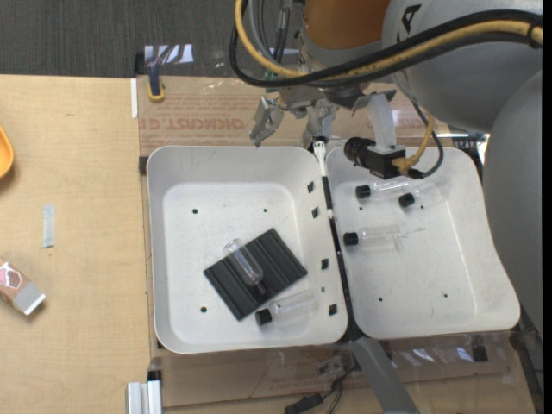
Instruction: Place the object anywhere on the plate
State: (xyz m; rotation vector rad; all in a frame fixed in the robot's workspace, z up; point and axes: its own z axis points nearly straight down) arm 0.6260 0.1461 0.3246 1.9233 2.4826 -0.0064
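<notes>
A black ridged plate [256,273] lies tilted in the left bin [172,231]. A clear vial [244,261] rests on its upper middle. A second clear vial with a black cap [285,307] lies in the bin just off the plate's lower right corner. In the right bin [466,266] lie three more clear, black-capped vials [384,188], [414,198], [371,235]. My gripper [289,130] hangs above the back rim between the two bins, far from the plate. It is open, and nothing sits between its fingers [261,126].
The grey arm and its yellow and black cables [414,41] cover the upper right. On the wooden bench left of the bins lie a small grey strip [48,227], a white and brown block [21,288] and an orange item [3,153] at the edge.
</notes>
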